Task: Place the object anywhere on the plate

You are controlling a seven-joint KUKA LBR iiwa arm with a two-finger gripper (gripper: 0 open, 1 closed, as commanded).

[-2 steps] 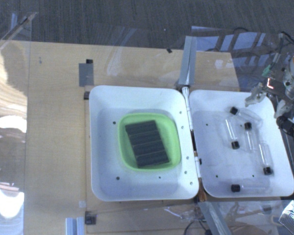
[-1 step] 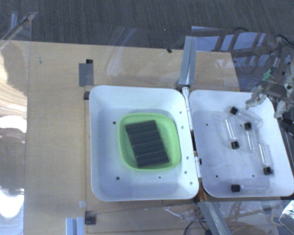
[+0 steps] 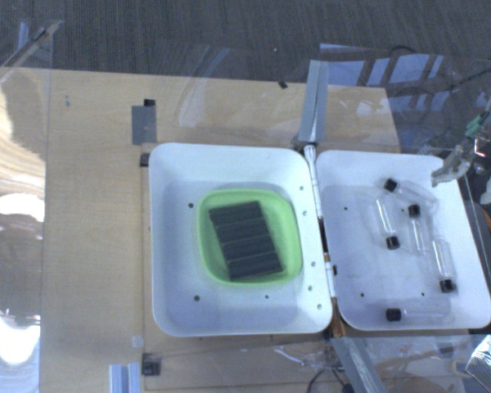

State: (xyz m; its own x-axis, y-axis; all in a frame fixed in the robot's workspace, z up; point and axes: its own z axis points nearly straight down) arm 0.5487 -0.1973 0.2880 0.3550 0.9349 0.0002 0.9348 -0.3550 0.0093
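Dark ridged block [image 3: 245,241] sits on green plate [image 3: 288,244].
Your hand [image 3: 452,167] hangs far right, over the other bin's [image 3: 475,297] edge; grip state unclear.

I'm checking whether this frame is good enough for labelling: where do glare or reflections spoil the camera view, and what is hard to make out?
In the camera view, bright glare washes over the bench's left side; pale reflections streak the wood above the left bin. The clear tubes in the right bin nearly vanish against the white, only their black caps reading well. The green plate and the dark ridged block on it are crisp.
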